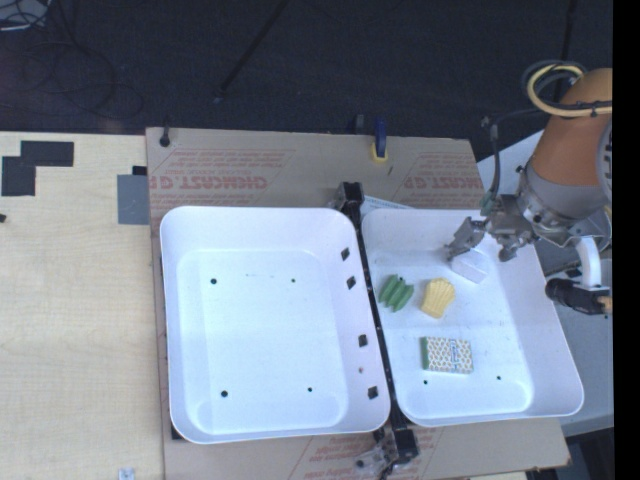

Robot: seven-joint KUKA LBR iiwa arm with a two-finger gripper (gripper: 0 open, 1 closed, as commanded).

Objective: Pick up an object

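1. Over the right bin (560, 388), upper part: tool (487, 238) hangs above a small white block (471, 266) lying on the bin floor. Fingers are spread, one to each side, with nothing between them. Released, no grasp.
2. Other candidates in the same bin: green piece (396, 293) near the divider, yellow piece (437, 298) just beside it on the right, patterned flat pad (447, 354) below them, well apart from the bin walls.
3. Left bin (180, 268) carries no object I can make out.
4. Handling, my guess: white block looks small, light and rigid. Low contrast against the bin, so its edges are hard to read. Probably take it across its short sides; likely to skid on the smooth floor if one finger lands first.
5. Yellow and green pieces look like light ribbed toys, maybe soft. Grip across the middle. The pad looks thin and flat, hardest to get fingers under.
6. Arm pose: arm (570, 158) enters from the right, orange band above the wrist, wrist pitched down and left toward the block. Height over the block can't be judged from this slant.
7. Task state: pick not yet made.
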